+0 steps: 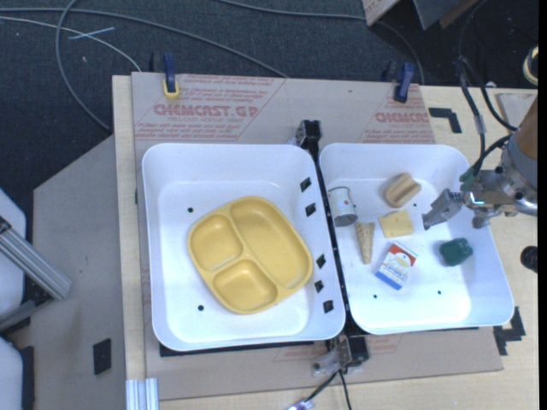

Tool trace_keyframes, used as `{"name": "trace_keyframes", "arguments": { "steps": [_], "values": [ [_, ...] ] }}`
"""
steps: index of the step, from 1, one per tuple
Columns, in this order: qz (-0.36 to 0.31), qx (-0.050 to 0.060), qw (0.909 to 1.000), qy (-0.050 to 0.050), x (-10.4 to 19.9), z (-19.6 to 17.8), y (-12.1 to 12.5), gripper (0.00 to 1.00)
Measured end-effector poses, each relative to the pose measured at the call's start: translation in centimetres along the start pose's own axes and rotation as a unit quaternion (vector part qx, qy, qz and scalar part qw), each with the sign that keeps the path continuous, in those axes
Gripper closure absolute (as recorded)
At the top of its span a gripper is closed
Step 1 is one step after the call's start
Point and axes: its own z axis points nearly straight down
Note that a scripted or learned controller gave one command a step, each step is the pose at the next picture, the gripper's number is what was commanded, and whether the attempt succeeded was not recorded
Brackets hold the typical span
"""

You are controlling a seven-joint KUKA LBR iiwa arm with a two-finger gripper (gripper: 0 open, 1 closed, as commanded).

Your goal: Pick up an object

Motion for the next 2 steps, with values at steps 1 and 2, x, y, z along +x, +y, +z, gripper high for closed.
{"name": "trace_keyframes", "arguments": {
  "steps": [1,2],
  "values": [
    [0.001,0.003,1.0000,0.001,-0.8,4.7,0.2,0.00],
    [0.000,0.004,1.0000,0.001,-0.1,10.8,-0.2,0.00]
  ]
}}
